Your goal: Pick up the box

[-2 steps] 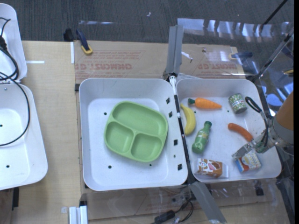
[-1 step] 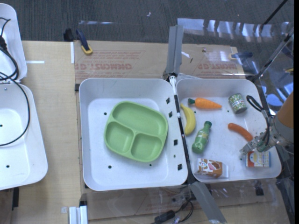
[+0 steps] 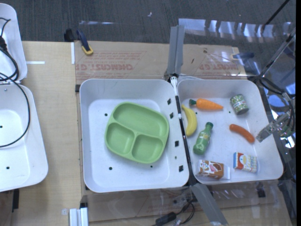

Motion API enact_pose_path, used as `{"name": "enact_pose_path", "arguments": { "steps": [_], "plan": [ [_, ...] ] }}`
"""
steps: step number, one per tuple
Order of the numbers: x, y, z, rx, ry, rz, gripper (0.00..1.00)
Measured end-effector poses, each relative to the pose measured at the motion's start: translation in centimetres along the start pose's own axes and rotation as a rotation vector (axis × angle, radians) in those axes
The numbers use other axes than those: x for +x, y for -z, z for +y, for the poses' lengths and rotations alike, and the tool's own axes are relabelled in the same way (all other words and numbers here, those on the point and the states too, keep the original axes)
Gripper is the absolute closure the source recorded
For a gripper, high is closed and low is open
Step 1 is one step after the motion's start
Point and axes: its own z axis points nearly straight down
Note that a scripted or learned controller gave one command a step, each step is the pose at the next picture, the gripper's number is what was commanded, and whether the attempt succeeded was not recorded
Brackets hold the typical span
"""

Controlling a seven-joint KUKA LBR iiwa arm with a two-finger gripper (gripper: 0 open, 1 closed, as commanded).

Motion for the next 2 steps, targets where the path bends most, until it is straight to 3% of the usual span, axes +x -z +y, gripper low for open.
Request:
{"name": "enact_pose_path", "arguments": {
  "steps": [1, 2],
  "plan": [
    [0.0, 0.0, 0.0, 0.001, 0.000, 0.001, 0.00],
    [4.9, -10.8, 1.8, 0.001, 0.271, 0.003, 0.00]
  ]
}}
